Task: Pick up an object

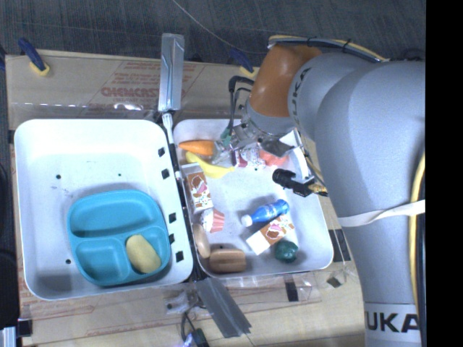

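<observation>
Camera view shows the gripper [237,144] low in the right bin [318,230], above a banana [211,168] and carrot [199,148]. Its state I cannot tell.

I count two white bins [29,194]; one blue tray [108,230] (three compartments); one potato [143,254]; one blue bottle [265,213]; one carrot [198,147]; one banana [213,168].

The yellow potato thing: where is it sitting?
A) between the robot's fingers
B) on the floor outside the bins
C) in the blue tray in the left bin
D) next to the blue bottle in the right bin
C: the yellowish potato-like object lies in a lower compartment of the blue tray, which sits in the left bin.
</observation>
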`<state>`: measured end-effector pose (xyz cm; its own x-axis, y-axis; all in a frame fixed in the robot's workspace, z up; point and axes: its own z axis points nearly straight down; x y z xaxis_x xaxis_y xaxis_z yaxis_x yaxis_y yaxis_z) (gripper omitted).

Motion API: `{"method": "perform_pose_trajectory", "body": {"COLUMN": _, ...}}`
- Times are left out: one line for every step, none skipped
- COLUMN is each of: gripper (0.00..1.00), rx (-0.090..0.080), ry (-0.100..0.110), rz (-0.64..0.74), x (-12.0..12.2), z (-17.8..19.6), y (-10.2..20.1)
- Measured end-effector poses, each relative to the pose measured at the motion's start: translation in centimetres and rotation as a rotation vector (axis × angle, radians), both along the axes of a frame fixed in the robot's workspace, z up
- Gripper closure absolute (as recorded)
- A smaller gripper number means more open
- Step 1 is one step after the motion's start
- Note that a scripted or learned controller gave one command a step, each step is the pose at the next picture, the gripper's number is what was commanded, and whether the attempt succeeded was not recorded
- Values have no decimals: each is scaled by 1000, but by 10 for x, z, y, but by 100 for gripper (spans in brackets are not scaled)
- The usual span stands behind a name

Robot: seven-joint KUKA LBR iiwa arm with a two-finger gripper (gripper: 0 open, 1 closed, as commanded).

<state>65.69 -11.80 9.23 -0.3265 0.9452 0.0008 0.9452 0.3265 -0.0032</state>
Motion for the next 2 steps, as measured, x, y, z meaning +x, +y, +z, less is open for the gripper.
{"method": "perform_pose_trajectory", "body": {"gripper": 0, "rx": 2, "ry": 8, "rz": -1, "x": -2, "z": -1, "y": 0}}
{"method": "perform_pose_trajectory", "body": {"gripper": 0, "rx": 0, "ry": 22, "rz": 266, "x": -5, "z": -3, "y": 5}}
